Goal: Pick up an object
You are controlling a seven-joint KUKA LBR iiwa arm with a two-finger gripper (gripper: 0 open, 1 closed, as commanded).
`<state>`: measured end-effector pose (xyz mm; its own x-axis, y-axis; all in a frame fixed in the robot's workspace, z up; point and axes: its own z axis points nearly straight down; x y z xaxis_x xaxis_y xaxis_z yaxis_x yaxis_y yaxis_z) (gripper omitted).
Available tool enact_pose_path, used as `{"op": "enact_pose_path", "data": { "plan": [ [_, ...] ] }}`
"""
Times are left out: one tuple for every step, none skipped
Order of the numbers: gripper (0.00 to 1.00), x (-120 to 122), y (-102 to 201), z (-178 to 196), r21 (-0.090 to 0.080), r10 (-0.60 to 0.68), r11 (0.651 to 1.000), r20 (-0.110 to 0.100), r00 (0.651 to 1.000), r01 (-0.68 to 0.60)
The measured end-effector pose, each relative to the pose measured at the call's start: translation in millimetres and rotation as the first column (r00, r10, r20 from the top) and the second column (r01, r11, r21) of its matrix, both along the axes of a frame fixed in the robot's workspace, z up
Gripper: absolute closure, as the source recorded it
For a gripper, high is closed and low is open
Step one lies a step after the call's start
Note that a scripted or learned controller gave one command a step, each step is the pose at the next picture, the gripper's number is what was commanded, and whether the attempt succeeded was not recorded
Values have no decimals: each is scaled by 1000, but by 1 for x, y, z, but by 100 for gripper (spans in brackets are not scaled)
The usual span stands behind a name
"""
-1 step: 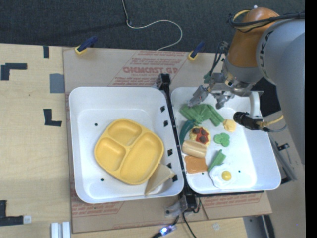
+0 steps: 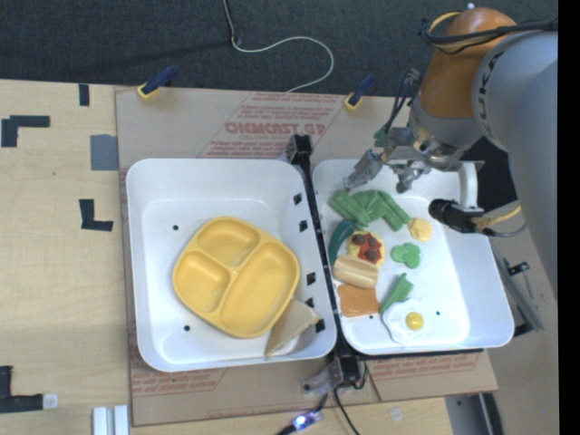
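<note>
The gripper is positioned above the right white bin, jaws spread and empty, aligned for descent. The green plastic toy leaves are noted just beneath.

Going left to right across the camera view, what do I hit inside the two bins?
Yellow divided plate → tan wedge → hot dog → fried egg, with the end effector above the right bin's far edge.
</note>
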<state>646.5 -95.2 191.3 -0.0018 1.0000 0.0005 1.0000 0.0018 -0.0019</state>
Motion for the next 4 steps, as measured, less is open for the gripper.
{"op": "enact_pose_path", "data": {
  "plan": [
    [0, 4, -5, -61, -2, 0, 1000, -4, 1000, 0],
    [0, 5, -4, -107, -3, 1, 1000, 4, 1000, -1],
    [100, 6, -4, -93, -4, 2, 1000, 8, 1000, -2],
    [100, 13, -11, -40, -1, 0, 1000, 5, 1000, 0]
  ]
}}
